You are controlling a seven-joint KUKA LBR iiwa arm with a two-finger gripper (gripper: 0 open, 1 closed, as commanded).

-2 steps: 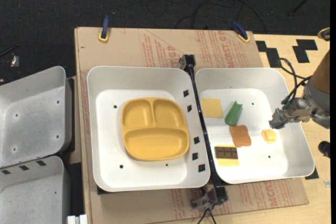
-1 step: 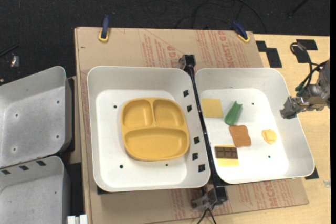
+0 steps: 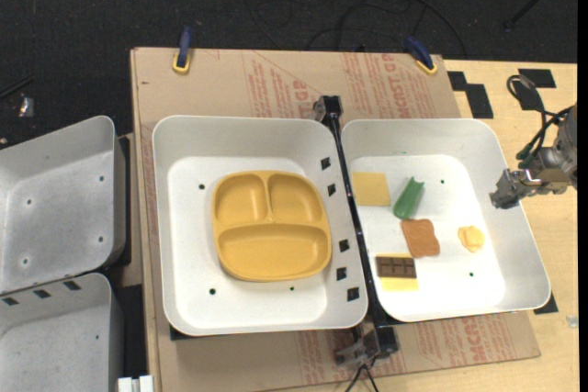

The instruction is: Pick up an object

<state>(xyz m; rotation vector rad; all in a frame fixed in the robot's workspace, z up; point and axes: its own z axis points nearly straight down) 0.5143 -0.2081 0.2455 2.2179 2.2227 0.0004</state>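
While the gripper [image 3: 507, 191] hovers at the right bin's [image 3: 478, 138] outer rim, whether its jaws are apart or together cannot be told. Inside that bin, left of the gripper, lie a green piece [image 3: 409, 197], a brown slice [image 3: 421, 237] and a small yellow lump [image 3: 471, 239]. They look light, rigid toy food; the green piece's narrow sides seem the likeliest hold.

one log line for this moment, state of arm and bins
gripper: over right white bin rim, holding nothing | yellow divided plate: left white bin | green block: untouched
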